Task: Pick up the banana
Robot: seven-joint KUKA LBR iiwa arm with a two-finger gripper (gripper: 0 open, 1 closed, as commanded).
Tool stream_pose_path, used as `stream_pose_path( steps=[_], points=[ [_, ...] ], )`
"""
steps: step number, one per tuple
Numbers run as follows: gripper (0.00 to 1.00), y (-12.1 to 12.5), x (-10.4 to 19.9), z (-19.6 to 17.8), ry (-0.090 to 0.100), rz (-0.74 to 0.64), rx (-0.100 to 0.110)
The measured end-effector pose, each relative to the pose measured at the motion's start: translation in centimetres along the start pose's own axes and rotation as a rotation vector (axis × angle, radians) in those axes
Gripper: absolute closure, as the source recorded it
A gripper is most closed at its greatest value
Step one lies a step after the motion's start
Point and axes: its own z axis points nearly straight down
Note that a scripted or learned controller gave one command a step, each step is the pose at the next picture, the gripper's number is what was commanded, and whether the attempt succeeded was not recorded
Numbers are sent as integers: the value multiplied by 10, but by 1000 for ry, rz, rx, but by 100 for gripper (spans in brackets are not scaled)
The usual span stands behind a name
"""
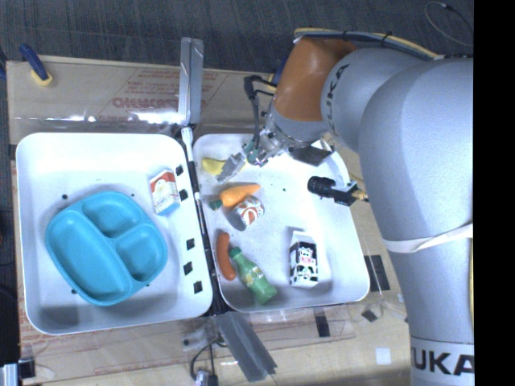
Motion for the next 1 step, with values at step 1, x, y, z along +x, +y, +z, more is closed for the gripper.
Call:
stream_pose_path(
  steps=[1],
  points=[
    [0, -10, -19, 2, -2, -10, -2]
  ],
)
